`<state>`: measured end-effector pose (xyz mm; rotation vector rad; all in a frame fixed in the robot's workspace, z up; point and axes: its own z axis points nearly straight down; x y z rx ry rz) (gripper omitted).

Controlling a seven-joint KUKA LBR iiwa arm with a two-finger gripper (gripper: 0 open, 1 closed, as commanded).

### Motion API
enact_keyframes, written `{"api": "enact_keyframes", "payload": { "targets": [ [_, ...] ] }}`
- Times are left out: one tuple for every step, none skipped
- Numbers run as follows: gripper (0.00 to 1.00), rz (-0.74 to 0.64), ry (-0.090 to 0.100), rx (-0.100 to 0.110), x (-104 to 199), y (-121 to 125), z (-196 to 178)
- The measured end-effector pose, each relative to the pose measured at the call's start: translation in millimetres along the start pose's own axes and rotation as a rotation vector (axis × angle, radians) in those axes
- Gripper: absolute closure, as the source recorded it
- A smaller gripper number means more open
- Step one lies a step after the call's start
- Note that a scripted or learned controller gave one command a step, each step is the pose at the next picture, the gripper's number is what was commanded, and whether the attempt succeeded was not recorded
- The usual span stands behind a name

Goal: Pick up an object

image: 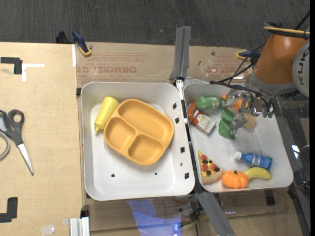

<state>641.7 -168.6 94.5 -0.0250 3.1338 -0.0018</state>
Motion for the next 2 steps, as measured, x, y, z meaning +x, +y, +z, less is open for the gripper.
{"api": "enact_keyframes", "payload": {
  "targets": [
    [0.00, 0.040, 0.030, 0.000, -11.9, 13.4, 4.0],
    [1.00, 0.041, 0.003, 0.001, -17.5, 14.1, -9.1]
  ]
}}
